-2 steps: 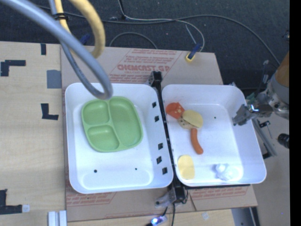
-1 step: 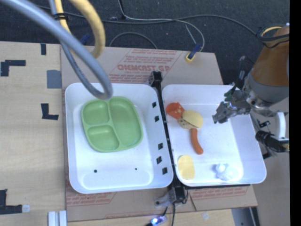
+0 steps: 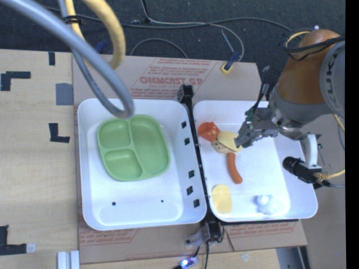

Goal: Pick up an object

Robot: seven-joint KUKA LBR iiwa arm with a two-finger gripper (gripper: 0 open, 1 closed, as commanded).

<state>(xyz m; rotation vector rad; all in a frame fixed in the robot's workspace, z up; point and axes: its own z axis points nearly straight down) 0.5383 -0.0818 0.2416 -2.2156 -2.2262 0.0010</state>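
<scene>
The right bin (image 3: 297, 206) holds several small objects. A red rounded piece (image 3: 208, 130) lies at its upper left, and a pale yellow piece (image 3: 225, 142) sits just beside it. Below them are an orange sausage-shaped piece (image 3: 234, 169), a flat yellow piece (image 3: 221, 198) and a white crumpled piece (image 3: 266, 204). My gripper (image 3: 244, 137) is low over the bin, its tip right at the pale yellow piece's right edge. I cannot make out whether it touches or holds that piece.
The left bin (image 3: 90, 206) carries a green divided plate (image 3: 133, 148). A grey hose (image 3: 84, 60) and a yellow hose (image 3: 106, 15) slant in from the upper left, the grey one ending over the left bin's far edge. A black divider (image 3: 193, 161) separates the bins.
</scene>
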